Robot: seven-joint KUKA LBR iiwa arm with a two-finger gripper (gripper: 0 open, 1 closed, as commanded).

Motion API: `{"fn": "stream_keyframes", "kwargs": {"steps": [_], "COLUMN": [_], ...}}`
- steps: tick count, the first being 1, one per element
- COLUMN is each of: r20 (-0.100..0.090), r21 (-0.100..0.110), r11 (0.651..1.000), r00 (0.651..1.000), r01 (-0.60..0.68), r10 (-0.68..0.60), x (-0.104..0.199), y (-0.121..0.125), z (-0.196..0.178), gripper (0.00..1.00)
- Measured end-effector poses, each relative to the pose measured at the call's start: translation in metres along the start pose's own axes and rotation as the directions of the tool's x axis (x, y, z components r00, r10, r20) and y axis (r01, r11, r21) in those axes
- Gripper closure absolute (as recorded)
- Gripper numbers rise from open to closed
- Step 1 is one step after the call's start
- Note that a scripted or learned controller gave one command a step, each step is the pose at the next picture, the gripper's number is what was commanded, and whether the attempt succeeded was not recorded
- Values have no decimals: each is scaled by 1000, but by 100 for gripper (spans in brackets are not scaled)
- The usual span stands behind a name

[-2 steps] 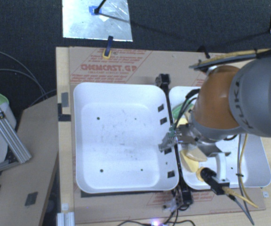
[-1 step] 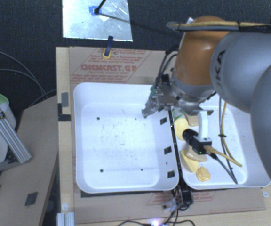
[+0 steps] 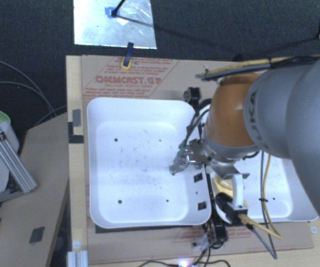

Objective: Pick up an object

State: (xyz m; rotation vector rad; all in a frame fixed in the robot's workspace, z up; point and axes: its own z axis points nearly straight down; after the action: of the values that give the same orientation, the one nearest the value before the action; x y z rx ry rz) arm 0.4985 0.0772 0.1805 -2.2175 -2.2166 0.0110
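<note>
**Arm over bin divide, pincer state unclear**

Grey arm with orange band (image 3: 243, 115) hung over the seam between the left shallow white plastic bin (image 3: 101, 149) and the right white bin (image 3: 293, 204). Metal two-finger pincer (image 3: 179, 163) sat low at the left bin's right edge; can't tell its state. Pale yellow object (image 3: 224, 181) lay just right of the pincer, half hidden under the wrist.

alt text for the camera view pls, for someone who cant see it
A grey robot arm with an orange band reaches in from the right, its claw low over the right edge of the left white bin. The arm covers much of the right bin.
</note>
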Motion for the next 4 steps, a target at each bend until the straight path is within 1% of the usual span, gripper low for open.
{"fn": "stream_keyframes", "kwargs": {"steps": [1,2,3,4], "r20": [-2,0,-3,-1], "r21": [-12,-17,-23,-13], "r11": [1000,1000,1000,1000], "r00": [1000,1000,1000,1000], "r01": [4,-2,7,5], "r10": [-4,2,-7,-5], "x": [1,-41,-20,-13], "y": [4,-7,-12,-13], "z": [-15,-70,-170,-171], "gripper": [100,100,100,100]}}
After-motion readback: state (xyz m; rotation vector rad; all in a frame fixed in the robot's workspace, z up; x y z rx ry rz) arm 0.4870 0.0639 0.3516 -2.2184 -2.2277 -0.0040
